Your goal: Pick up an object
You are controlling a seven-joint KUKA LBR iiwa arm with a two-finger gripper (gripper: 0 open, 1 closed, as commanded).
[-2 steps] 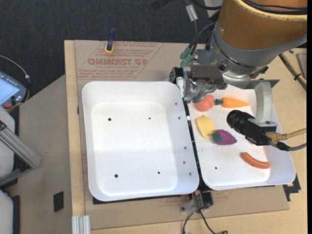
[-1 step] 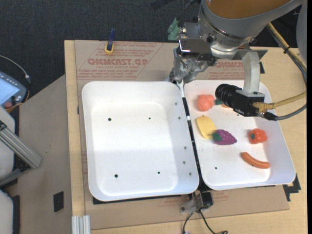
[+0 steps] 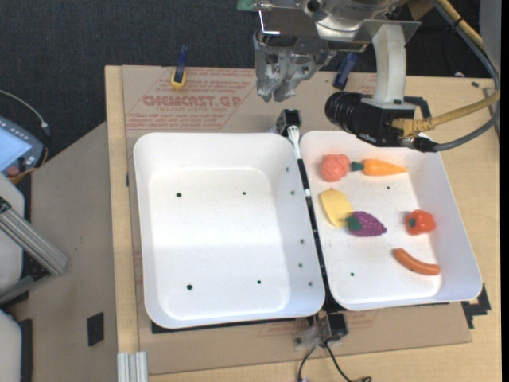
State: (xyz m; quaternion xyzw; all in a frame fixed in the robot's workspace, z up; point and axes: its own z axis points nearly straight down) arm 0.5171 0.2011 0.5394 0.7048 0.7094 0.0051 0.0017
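This is a robotics lab or test bench. Two shallow white bins (image 3: 215, 229) sit side by side on a cardboard sheet (image 3: 199, 98) printed with a maker's name, over a plywood bench. The right bin holds plastic toy food (image 3: 374, 205). A black camera (image 3: 362, 118) with cables hangs from the arm at the far side.

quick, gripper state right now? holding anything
Gripper: raised above the bench behind the two bins, nothing visible between its fingers; open or shut cannot be told from this view.
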